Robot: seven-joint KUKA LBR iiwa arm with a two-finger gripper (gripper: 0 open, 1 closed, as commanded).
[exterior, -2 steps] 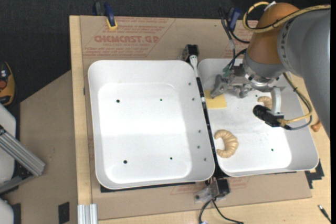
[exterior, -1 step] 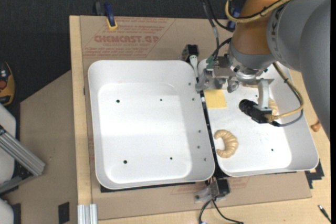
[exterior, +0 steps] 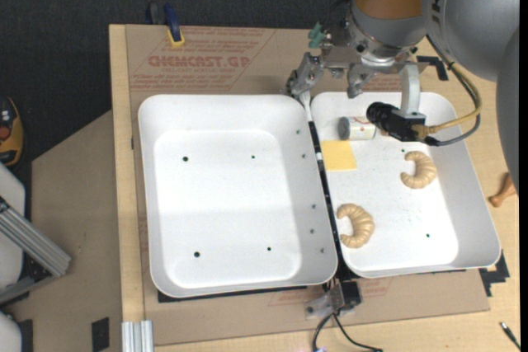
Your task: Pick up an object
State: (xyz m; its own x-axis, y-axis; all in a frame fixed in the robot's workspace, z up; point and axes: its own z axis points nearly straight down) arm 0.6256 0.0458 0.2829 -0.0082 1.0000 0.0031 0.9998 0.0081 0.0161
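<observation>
Camera view, looking down at a slant: the gripper [exterior: 356,91] hangs over the far edge of the right bin [exterior: 462,247], and whether its fingers are spread or closed cannot be told. Just below the fingers lie a small white cylinder [exterior: 355,128] and a yellow square [exterior: 339,155]. Farther toward the camera are two croissants [exterior: 419,169] [exterior: 355,225], with the left bin [exterior: 157,177] off to their left.

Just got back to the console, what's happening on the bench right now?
The grey arm reaches in from the right, its tool hovering over the far end of the right bin. Nothing is visibly held. In that bin lie two croissants, a yellow square and a small white cylinder just below the tool. The left bin sits alongside, touching it.
</observation>
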